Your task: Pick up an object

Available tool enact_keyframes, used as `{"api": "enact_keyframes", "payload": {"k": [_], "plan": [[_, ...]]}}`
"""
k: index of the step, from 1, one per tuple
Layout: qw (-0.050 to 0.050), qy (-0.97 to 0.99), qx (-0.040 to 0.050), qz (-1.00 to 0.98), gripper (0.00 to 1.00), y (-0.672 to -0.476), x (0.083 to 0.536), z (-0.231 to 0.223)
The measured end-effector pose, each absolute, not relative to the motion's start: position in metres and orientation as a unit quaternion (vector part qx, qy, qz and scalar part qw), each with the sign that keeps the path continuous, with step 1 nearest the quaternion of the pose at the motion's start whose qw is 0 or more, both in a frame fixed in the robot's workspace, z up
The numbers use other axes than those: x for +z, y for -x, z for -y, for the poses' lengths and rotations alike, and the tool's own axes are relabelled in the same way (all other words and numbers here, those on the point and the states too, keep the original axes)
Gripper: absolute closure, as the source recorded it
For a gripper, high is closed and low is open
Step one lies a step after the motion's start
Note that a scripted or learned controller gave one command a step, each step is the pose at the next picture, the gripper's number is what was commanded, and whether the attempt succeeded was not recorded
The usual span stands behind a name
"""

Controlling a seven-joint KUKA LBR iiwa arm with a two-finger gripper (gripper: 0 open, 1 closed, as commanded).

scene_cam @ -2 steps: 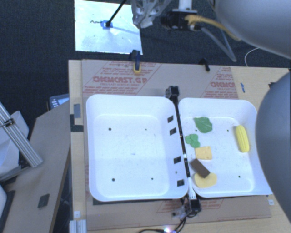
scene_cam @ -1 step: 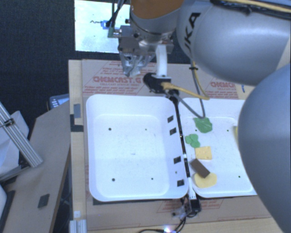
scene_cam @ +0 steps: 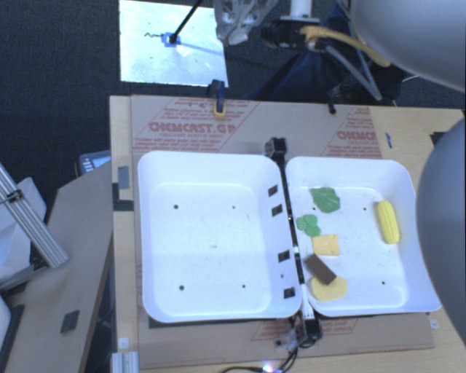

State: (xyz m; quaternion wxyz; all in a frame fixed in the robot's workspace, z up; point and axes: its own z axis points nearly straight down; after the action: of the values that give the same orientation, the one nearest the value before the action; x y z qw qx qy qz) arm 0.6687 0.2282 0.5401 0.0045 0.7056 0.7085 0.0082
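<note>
Objects lie in the right bin (scene_cam: 397,175) – corn cob (scene_cam: 387,221), two green pieces (scene_cam: 325,199), yellow square (scene_cam: 325,244), brown block (scene_cam: 320,269); the gripper (scene_cam: 240,22) hangs above the bench, grip state unclear

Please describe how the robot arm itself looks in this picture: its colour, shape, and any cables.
The arm shows as large, smooth, rounded pale grey shells at the top right and along the right side. Near its end at the top sits a metallic silver claw. Beside it run a yellowish cable and grey hoses.
</note>
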Motion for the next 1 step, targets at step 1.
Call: {"api": "enact_keyframes", "payload": {"k": [1], "plan": [[-0.004,-0.706,-0.0065,-0.708,1.00,-0.6255,0.3867,-0.2346]]}}
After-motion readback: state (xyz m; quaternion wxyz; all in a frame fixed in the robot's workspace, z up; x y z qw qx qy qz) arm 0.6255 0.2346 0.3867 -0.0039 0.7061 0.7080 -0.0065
